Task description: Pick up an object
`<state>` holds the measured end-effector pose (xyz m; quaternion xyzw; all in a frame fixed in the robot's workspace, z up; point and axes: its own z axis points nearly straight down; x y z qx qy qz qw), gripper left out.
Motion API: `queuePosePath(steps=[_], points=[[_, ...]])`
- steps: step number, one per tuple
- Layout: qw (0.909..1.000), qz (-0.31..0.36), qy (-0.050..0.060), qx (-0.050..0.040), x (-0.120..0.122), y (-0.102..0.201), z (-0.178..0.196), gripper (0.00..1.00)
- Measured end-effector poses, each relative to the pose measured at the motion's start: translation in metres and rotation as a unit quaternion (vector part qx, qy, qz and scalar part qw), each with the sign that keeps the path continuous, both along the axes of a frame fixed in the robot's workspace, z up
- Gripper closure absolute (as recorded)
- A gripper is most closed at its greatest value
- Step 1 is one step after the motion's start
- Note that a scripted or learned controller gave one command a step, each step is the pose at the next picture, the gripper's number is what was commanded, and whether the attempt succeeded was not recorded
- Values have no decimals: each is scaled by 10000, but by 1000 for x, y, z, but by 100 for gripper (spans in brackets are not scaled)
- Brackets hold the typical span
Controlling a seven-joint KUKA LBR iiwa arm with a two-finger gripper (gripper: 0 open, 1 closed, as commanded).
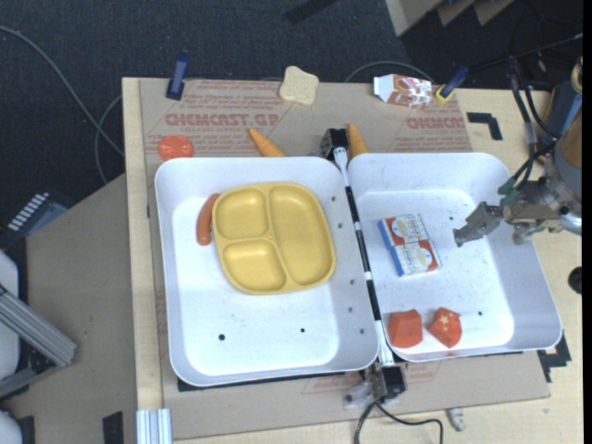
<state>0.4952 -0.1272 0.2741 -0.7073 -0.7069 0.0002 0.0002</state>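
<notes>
Just beside the hand (474, 224), toward the divider between the bins, a small carton (408, 243) with a red and blue print lies flat on the floor of the right bin (518, 285); it is the nearest thing to take. I cannot tell from this slant whether the hand is open or closed, and nothing shows in it. To do the step well, I would bring the hand over the carton's middle and set it across the narrow width, then descend squarely so a flat, light box does not skid. Nearer the front rim from the hand, two red pieces (424, 327) sit together, well apart from the carton. Beyond the divider, a yellow divided plate (274, 237) and a sausage (205, 220) lie in the left bin (277, 350).
</notes>
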Motion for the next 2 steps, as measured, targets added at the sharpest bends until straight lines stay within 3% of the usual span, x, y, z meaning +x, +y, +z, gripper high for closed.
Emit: queuePosePath(steps=[1, 2], points=[[10000, 0, 15, 5, 34, 12, -142, 0], [10000, 4, -26, 6, 55, -20, -186, 0]])
